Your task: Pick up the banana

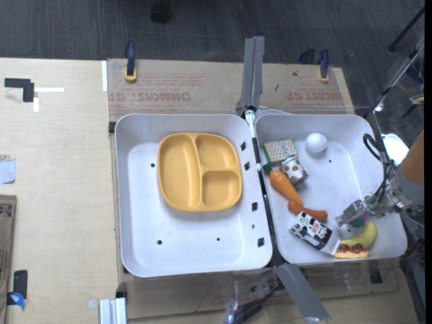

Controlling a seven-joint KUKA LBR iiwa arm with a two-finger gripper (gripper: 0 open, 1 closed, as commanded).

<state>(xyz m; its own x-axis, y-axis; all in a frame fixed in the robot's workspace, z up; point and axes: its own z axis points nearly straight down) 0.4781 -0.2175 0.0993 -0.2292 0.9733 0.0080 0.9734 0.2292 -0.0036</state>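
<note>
The banana [365, 235], a short, smooth yellow curve, lies in the near right corner of the right bin [337, 135], just beside a flat pizza slice [352, 251] with a red top and tan crust. The pincer [357, 212] hangs just above and to the left of the fruit, a small grey metal piece at the arm's tip; whether it is wide or narrow cannot be told. Further left lie a black-and-white patterned block [311, 229], a tapered orange carrot [289, 189], a small can [294, 170] with a printed label, a speckled flat packet [279, 150] and a white ball [315, 142]. The left bin [135, 201], shallow glossy white plastic with rounded corners, holds a matte yellow plate [200, 171] split into three compartments. Both bins rest on brown printed cardboard [182, 86] clamped by blue clips [129, 63] to the pale wooden table [54, 181]; dark grey carpet [101, 12] lies beyond.
</note>
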